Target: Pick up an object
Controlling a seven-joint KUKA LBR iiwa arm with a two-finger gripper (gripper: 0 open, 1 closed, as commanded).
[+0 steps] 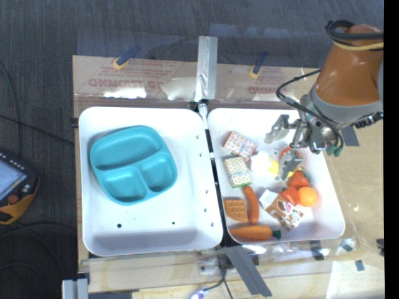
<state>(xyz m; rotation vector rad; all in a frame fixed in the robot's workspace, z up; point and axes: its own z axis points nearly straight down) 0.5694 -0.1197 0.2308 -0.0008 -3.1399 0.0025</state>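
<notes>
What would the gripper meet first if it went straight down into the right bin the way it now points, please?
Probably the yellow and white toy, or bare floor of the right bin just beside it. The gripper hangs over that spot, fingers spread, nothing between them; depth is hard to judge from this slant.

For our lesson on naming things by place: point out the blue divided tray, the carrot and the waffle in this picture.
blue divided tray (132, 163): camera view, on the ridge between its compartments.
carrot (250, 232): camera view, on the middle of its orange body.
waffle (235, 208): camera view, on the centre of its gridded face.
</notes>
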